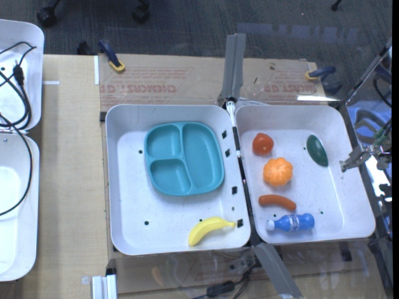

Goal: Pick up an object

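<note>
Two white bins side by side. Left bin: teal plate, banana near front wall. Right bin: orange mid-bin, clear of neighbours, likely the easiest pick; best approached straight down, centred. Gripper state: cannot tell.

The bench is of light wood. At its back lies a flat sheet of brown cardboard with red print, held by two clamps: a blue and yellow one at the left and a blue one at the right. A grey bar stands upright behind the place where the bins meet. At the far left are white trays with black cables across them. Behind the bench, dark carpet and the foot of an office chair.
</note>
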You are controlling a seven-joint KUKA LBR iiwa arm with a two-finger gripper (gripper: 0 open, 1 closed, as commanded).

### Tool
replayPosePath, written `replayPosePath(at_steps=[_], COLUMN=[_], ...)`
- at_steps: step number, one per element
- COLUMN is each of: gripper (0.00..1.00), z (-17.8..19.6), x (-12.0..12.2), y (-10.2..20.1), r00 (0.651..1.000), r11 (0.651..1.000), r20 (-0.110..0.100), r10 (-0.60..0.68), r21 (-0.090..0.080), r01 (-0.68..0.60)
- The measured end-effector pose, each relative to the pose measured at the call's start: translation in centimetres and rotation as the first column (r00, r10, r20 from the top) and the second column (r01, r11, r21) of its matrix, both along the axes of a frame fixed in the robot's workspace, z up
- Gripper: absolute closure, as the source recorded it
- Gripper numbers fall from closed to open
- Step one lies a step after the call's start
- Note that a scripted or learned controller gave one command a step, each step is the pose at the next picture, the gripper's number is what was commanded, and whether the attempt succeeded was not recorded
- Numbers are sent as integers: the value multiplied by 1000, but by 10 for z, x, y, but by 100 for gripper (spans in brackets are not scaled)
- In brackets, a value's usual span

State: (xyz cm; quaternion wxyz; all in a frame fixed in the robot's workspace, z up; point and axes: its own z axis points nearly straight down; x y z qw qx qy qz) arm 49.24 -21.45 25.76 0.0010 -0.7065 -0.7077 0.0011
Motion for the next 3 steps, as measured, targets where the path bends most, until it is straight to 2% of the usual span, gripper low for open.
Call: replayPosePath(at_steps=[1,2,3], gripper=[100,100,100], z=[8,47,51], x=[1,2,-11], y=[0,-8,32], r00=[1000,1000,1000], r11=[1000,1000,1000], r20=[-2,2,0], r10=[2,1,2], r21=[-1,-2,0], r01=[-2,-1,-2])
